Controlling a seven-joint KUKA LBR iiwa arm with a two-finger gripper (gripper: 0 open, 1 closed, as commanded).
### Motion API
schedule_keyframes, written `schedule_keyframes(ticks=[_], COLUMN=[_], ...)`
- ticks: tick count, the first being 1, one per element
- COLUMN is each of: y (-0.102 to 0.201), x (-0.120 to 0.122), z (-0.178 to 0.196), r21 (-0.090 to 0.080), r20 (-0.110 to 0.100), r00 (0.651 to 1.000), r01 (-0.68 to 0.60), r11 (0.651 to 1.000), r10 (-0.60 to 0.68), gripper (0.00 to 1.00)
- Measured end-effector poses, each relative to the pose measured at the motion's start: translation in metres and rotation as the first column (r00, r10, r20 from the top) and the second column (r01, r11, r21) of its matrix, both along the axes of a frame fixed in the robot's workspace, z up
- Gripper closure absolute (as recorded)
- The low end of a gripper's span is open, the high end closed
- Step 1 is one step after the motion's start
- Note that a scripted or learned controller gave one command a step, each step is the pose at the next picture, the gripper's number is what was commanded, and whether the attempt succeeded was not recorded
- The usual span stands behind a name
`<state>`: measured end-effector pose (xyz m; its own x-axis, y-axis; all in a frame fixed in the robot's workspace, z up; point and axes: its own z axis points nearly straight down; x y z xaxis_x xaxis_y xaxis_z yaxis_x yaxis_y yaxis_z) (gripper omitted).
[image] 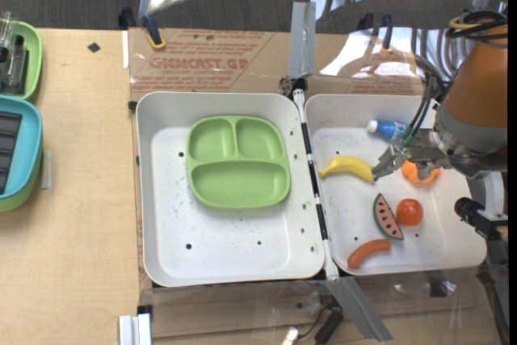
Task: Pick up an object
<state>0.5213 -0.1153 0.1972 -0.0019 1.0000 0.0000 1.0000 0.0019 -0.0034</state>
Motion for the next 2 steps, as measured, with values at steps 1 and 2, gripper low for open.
schedule_keyframes(ticks=[1,2], y=[0.0158,0.0157], x=[-0.0444,-0.0444], z=[-0.1065,-0.1065], r21=[0.001,0.001], r20=[0.001,0.001], r00=[1.000,1.000], r01=[-0.027,-0.027], r11=[1.000,1.000], r10=[0.027,0.027], gripper=[0.00,0.00])
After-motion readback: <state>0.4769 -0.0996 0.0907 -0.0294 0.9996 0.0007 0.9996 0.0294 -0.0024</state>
